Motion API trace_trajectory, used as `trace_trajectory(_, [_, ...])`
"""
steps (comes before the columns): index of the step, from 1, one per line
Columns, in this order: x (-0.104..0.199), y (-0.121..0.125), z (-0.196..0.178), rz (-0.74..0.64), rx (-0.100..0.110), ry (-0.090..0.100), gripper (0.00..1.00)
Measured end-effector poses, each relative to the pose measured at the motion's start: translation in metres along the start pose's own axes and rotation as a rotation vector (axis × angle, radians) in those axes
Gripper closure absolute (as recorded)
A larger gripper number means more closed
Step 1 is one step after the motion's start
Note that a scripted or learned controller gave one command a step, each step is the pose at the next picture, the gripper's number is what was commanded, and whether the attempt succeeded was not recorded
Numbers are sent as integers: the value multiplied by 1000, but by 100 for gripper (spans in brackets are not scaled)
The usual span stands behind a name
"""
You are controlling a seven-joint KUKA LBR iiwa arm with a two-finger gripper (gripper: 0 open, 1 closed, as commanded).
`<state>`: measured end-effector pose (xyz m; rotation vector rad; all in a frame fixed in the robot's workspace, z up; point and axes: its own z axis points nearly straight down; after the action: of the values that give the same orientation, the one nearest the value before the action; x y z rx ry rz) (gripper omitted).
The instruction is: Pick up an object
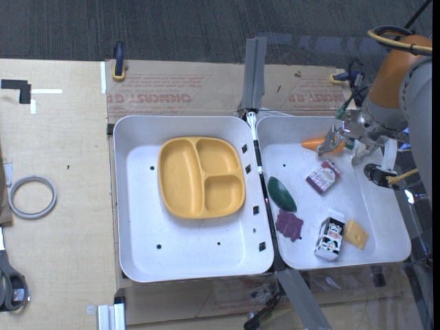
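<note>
Orange carrot [313,144], likely light, stiff plastic best pinched mid-body, lies far in the right bin [385,253] beside the gripper [346,143], whose grip state can't be told.

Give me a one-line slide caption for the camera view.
Gripper hovers by the orange carrot in the right bin; yellow divided plate fills the left bin.
</note>
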<state>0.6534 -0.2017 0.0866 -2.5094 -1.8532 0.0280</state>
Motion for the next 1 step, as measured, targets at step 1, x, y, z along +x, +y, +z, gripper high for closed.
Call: trace_trajectory(1, [12,-8,-8,347,14,-4,0])
